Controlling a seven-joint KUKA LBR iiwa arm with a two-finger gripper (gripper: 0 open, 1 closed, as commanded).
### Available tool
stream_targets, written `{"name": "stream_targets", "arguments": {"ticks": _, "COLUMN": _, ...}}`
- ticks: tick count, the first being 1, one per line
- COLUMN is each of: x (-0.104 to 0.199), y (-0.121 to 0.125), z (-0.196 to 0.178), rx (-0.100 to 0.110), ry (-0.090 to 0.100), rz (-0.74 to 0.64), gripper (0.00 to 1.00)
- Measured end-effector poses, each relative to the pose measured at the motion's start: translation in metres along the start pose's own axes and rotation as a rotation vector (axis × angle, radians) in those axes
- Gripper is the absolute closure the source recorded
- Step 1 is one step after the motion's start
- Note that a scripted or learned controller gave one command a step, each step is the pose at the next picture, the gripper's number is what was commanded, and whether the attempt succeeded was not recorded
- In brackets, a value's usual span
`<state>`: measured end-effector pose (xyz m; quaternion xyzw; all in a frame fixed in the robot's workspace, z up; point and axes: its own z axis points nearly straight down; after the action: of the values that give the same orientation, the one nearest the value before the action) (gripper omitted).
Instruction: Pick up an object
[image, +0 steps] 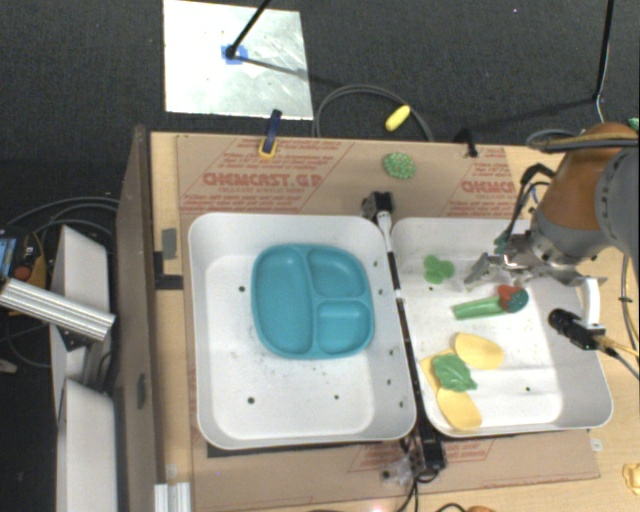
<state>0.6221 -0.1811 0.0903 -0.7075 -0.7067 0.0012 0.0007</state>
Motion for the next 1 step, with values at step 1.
{"name": "stream_targets", "arguments": {"ticks": 1, "x": -0.0036, "y": -0.0292, "z": 0.0065, "rx": -0.002, "ry": 0.0, "rz": -0.001, "gripper": 0.0}}
